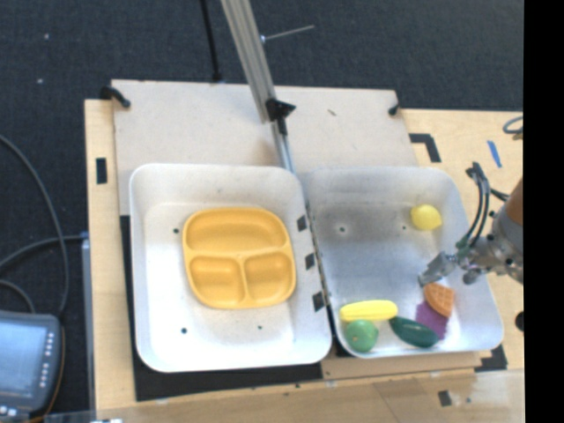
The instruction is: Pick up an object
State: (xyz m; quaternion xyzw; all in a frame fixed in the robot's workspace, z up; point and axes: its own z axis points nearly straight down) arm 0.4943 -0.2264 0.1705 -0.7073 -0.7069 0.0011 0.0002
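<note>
- The robot is at the start of the job. Nothing is picked up yet.
- The gripper point(438, 274) hangs over the right side of the right bin point(379, 192). Its fingers look spread apart, and nothing sits between them.
- Just below the gripper lies an orange piece point(439, 299), very near the tips. It looks like the thing the robot wants to grab, but that is a guess.
- A purple piece point(435, 322) lies right under the orange one, touching it. A dark green piece point(411, 331) lies beside that.
- Along the near edge of the same bin are a long yellow piece point(368, 310) and a round green ball point(360, 333), close together.
- A small yellow lemon point(426, 217) sits alone near the far side of this bin, well apart from the rest.
- The left bin point(159, 236) holds a yellow tray with parts point(238, 256).
- Next, the gripper likely has to go down and a bit toward the near edge, so the fingers stand on both sides of the orange piece. Then it must close and lift.
- The toys there are crowded, so the fingers might bump the purple one.
- The arm point(504, 236) comes in from the right edge and its wrist points down into the bin.
</note>
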